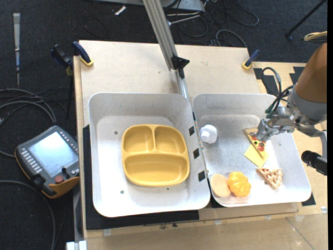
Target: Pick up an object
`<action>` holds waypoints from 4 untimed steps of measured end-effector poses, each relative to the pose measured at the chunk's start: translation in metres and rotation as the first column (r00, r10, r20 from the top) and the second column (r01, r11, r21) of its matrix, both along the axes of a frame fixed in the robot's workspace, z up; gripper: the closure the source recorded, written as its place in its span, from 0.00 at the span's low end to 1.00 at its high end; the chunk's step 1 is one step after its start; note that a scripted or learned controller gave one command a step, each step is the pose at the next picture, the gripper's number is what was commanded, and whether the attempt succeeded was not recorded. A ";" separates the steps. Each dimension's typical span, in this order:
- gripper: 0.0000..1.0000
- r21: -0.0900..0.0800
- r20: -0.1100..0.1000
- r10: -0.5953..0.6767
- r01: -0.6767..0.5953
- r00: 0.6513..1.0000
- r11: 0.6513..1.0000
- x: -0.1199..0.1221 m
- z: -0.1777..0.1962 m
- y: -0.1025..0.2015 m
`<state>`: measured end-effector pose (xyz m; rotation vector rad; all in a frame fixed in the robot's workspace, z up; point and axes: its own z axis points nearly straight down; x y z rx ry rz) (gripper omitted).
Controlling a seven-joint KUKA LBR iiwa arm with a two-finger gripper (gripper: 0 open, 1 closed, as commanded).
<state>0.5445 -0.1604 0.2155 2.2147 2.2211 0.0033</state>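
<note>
- Gripper (261,135) at right of frame, low over the right white bin (223,108), touching a toy pizza slice (255,141); grip state unclear.
- Yellow divided plastic plate (155,155) sits in the left bin (104,119).

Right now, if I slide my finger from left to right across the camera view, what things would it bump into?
Pendant → yellow plate → white cup → orange fruit → waffle. I left out the pizza slice, cheese and end effector because they overlap.
</note>
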 end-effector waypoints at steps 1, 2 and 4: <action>1.00 -0.001 0.002 0.001 -0.001 1.000 1.000 0.002 0.052 0.000; 1.00 0.003 -0.005 0.004 -0.004 1.000 1.000 0.001 0.042 0.048; 1.00 0.004 -0.006 0.006 -0.006 1.000 1.000 0.009 0.037 0.163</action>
